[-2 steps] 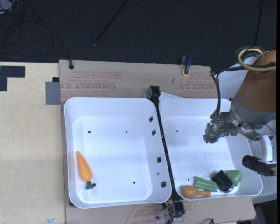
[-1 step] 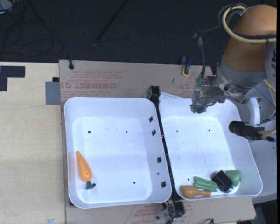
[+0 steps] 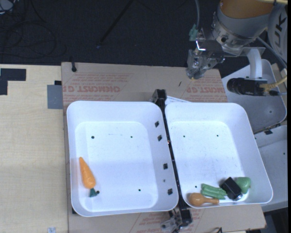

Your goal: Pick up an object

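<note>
Two shallow white bins on my surface. Left bin (image 3: 111,111): one orange plastic carrot (image 3: 87,173), near-left corner, long axis running front to back. My gripper (image 3: 198,70) hangs beyond the right bin (image 3: 208,111), so the carrot lies diagonally across, well apart.
</note>
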You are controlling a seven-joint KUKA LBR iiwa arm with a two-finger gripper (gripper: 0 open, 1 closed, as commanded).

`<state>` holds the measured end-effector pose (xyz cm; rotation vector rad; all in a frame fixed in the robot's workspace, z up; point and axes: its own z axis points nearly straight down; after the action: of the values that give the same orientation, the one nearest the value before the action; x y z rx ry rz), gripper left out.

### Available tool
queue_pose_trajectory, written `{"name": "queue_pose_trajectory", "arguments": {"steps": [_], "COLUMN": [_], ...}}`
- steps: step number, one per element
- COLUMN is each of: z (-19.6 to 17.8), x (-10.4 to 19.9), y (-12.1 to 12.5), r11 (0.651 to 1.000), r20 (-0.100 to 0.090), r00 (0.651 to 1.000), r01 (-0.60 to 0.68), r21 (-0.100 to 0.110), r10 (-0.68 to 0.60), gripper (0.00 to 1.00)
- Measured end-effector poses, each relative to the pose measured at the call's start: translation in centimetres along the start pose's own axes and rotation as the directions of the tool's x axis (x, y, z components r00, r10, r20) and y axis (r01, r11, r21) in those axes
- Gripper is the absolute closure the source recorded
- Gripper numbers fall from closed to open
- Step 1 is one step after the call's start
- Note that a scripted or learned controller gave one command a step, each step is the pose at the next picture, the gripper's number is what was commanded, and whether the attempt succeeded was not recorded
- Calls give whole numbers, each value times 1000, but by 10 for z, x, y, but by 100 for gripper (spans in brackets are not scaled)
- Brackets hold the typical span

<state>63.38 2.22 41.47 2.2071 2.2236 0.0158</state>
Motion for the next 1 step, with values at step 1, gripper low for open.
{"name": "queue_pose_trajectory", "arguments": {"steps": [1], "z": [123], "x": [-67], "y": [6], "r11": [1000], "r20": [4], "r00": [1000], "r01": [-14], "r21": [27], "r10": [13], "gripper": [100]}}
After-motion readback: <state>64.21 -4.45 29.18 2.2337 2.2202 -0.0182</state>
